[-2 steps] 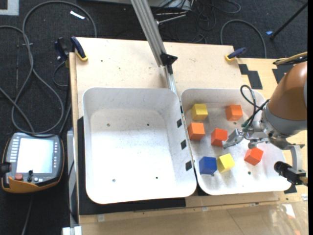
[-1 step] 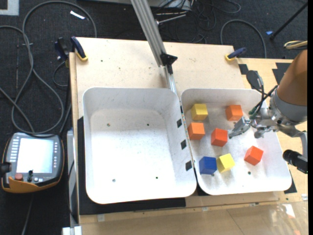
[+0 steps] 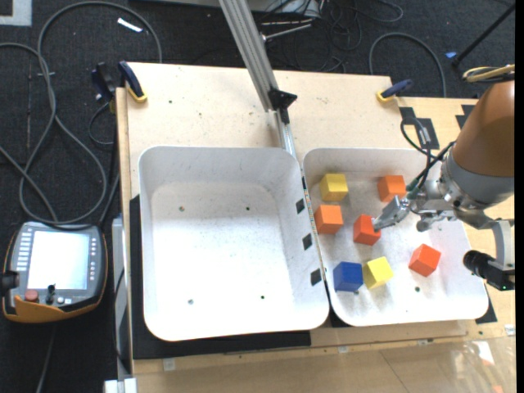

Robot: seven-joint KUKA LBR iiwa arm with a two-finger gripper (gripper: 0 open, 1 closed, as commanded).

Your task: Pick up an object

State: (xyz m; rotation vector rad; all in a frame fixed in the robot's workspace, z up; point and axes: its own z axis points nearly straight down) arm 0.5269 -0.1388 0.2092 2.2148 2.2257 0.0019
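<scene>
The right bin [image 3: 458,305] holds several small cubes. A yellow cube [image 3: 334,187] and an orange cube [image 3: 391,187] lie toward its back. An orange cube [image 3: 329,217] and a red cube [image 3: 365,230] sit in the middle. A blue cube [image 3: 348,276], a yellow cube [image 3: 378,272] and a red-orange cube [image 3: 424,259] lie toward the front. My gripper [image 3: 388,217] reaches in from the right and hangs low, just right of and above the red cube in the middle. No cube shows between its tips.
The left bin [image 3: 164,219] stands beside the right one, their walls meeting along the middle. A slanted metal pole [image 3: 250,43] runs down to the bins' back junction. A teach pendant [image 3: 53,268] lies on the floor at left. Cables trail across the dark floor.
</scene>
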